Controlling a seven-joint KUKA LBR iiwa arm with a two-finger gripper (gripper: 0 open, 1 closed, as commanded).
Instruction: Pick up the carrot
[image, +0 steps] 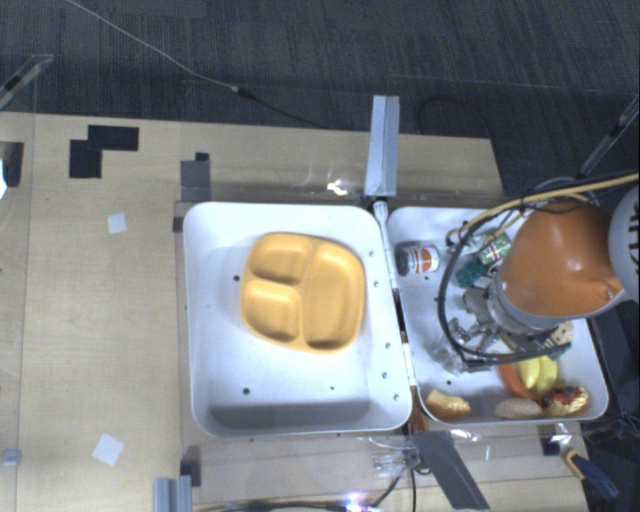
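While the arm hangs low over the right bin, its orange band and a tangle of cables sit right on top of the hand, so I honestly can't tell how far open it is or whether it has anything in it.

The carrot, as far as I can make out, is the orange-red bit peeking out just below the wrist, tucked against a yellow banana-looking piece. It lies in that bin's near-right corner, bunched up with other play food: a pale bread roll thing to the left along the near wall, a beige piece and something brown and red (could be a pastry, too small to say). A small can lies on its side farther back, near the divider.

My guess is the arm hovers there because the carrot is directly underneath, so it's lining up a grab. The clutter will make a clean pinch tricky.

The left bin just holds a yellow divided plate, well apart from all this.
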